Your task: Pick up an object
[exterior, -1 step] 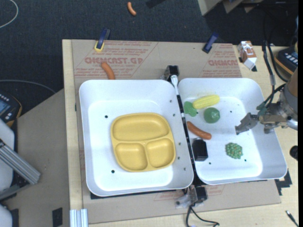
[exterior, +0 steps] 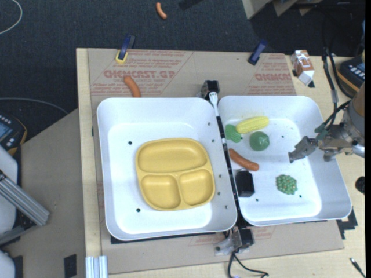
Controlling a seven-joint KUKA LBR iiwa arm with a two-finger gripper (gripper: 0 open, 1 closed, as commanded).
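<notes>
1. Bench (exterior: pixel 174 65) carries two white bins side by side, with a brown board under them marked in red letters.
2. Left bin (exterior: pixel 110 155) holds a yellow tray (exterior: pixel 174 172) with three compartments, lying flat near the bin's middle.
3. Right bin (exterior: pixel 307 201) is the landmark for the small things: a corn cob (exterior: pixel 253 124) lies in its far left part, a green ball (exterior: pixel 259 141) just in front of the cob, and a green leafy piece (exterior: pixel 232 133) by the bin's left wall, beside the cob.
4. Sausage (exterior: pixel 243 160) lies slantwise near the right bin's left wall, nearer the camera than the ball; a black block (exterior: pixel 244 183) sits just nearer still, against the same wall.
5. Broccoli (exterior: pixel 286 184) rests in the right bin's near middle, apart from the other pieces.
6. Tool (exterior: pixel 301 150) reaches into the right bin from its right wall, above the bin's floor, between the ball and the broccoli but touching neither; nothing shows between its fingers, and I cannot tell whether they stand wide or narrow.
7. Another sausage (exterior: pixel 132 86) lies on the board beyond the left bin, well away from the right bin, and a third (exterior: pixel 161 10) lies on the dark floor beyond the bench.
8. Clamps (exterior: pixel 123 49) grip the board's far edge.
</notes>
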